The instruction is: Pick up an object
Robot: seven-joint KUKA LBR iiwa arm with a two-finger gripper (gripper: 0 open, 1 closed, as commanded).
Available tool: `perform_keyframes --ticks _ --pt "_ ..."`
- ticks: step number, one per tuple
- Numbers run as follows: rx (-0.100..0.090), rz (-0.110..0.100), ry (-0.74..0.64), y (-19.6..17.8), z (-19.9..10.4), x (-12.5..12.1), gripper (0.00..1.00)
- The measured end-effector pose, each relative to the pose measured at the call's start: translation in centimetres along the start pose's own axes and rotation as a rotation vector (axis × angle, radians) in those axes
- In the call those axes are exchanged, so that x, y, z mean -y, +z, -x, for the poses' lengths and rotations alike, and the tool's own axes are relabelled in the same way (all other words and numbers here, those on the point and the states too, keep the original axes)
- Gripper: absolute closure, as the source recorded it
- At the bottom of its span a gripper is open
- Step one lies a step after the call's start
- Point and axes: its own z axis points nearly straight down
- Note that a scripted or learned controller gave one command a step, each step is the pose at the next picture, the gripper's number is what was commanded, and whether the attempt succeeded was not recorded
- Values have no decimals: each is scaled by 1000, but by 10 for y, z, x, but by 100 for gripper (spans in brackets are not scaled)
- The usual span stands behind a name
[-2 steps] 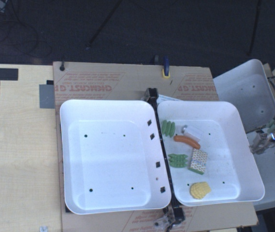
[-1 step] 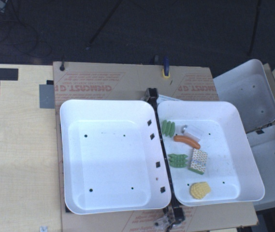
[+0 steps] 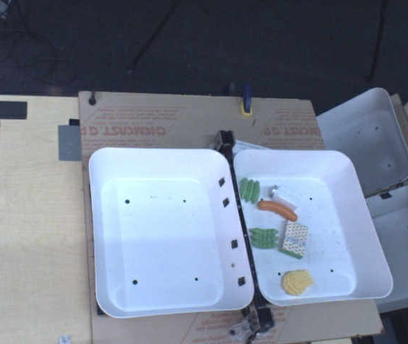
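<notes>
The right bin (image 3: 361, 213) holds several small objects. A green ridged piece (image 3: 249, 190) lies near its left wall. To its right rests an orange sausage-shaped piece (image 3: 277, 209), with a small white item (image 3: 281, 193) just above it. A second green piece (image 3: 264, 238) lies lower down, beside a speckled pale block (image 3: 295, 239). A yellow corn-like piece (image 3: 297, 282) sits near the front wall.
The left bin (image 3: 110, 192) sits beside the right one on a cardboard sheet (image 3: 160, 124). A grey metal plate (image 3: 368, 135) lies at the right. Wooden bench surface (image 3: 24, 228) stretches to the left.
</notes>
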Motion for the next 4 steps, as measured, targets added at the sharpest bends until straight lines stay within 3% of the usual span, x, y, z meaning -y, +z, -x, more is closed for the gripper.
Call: perform_keyframes --ticks 1,2,3,4 --pt "-9 -22 2 119 -2 21 100" --pt "-1 -2 1 35 0 18 100" --pt "-11 -24 2 256 -4 22 100" --pt "1 3 1 126 0 18 100"
